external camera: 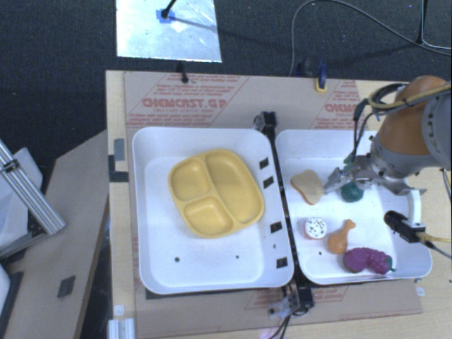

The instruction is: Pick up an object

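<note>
Left bin [152, 260]: one yellow divided plate [214, 191], lying flat at centre.

Right bin [417, 263], left to right: tan bread slice [308, 186] at upper left; white dotted ball [316, 227] below it; orange drumstick [340, 237] just beside the ball; purple grape bunch [366, 260] near the bottom edge; teal object [351, 192] at centre.

Gripper [344, 183]: low over the right bin, at the teal object, arm entering from the frame's right. Finger opening cannot be told; grasp unconfirmed.

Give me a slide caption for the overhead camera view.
Arm's end effector lowered over a teal ball in the right bin, beside toy foods; a yellow divided plate sits in the left bin.
</note>
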{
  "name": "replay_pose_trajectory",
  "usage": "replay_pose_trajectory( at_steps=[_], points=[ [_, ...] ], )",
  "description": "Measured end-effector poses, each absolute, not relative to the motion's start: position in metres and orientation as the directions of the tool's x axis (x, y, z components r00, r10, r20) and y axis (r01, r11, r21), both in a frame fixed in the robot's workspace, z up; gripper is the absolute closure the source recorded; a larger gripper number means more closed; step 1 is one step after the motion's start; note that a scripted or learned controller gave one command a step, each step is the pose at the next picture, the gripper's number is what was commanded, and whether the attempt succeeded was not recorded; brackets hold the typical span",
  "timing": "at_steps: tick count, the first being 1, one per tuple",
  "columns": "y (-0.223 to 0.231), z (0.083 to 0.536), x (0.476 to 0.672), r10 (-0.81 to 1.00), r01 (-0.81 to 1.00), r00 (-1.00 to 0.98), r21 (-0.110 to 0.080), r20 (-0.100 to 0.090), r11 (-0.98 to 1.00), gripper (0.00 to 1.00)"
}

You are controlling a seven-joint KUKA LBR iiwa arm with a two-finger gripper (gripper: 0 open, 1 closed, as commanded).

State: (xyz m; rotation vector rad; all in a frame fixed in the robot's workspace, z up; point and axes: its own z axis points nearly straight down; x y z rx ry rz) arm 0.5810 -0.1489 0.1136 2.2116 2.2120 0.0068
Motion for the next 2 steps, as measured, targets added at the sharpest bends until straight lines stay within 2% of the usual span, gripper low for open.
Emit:
replay_pose_trajectory(
  at_steps=[1, 2],
  points=[
    [-0.15, 0.129, 0.584, 1.0, 1.0, 0.0, 0.025, -0.012, 0.0, 1.0],
    [-0.149, 0.191, 0.579, 1.0, 1.0, -0.004, 0.007, -0.002, 0.004, 1.0]
  ],
)
